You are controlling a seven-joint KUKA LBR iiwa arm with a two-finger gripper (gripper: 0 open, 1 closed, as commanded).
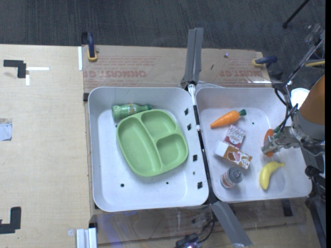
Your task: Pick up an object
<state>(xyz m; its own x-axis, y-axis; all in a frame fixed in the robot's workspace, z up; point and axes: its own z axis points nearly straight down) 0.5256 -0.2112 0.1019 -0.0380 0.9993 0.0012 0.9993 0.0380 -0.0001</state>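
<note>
- Your gripper [270,148] sits low at the right side of the right bin [258,99], and you cannot tell from this angle how its jaws stand; a small orange-red object [269,136] lies right against it, partly hidden by the metal, so you cannot say whether it is gripped.
- Taking the divider between the two bins as your landmark and reading from the left: the left bin [103,154] holds a green three-compartment plate [152,142], tilted, reaching close to the divider.
- Behind the plate, farther from the divider, you see a green bottle [129,110] lying on its side; its label is too blurred to read.
- Beyond both bins, on the cardboard [145,68] left of the divider's far end, there is red print you see upside down; it is too faint to read with confidence.
- Just right of the divider lies a carrot [226,119], tip pointing toward it.
- Below the carrot are a small red-and-white carton [235,136] and a white-and-brown box [232,155]; you cannot read the print on either.
- Nearer you, a small can [231,178] stands by the box, label illegible.
- Farthest from the divider, a banana [268,173] lies just below the gripper.
- The arm's orange band [314,107] is cut off at the frame edge.
</note>
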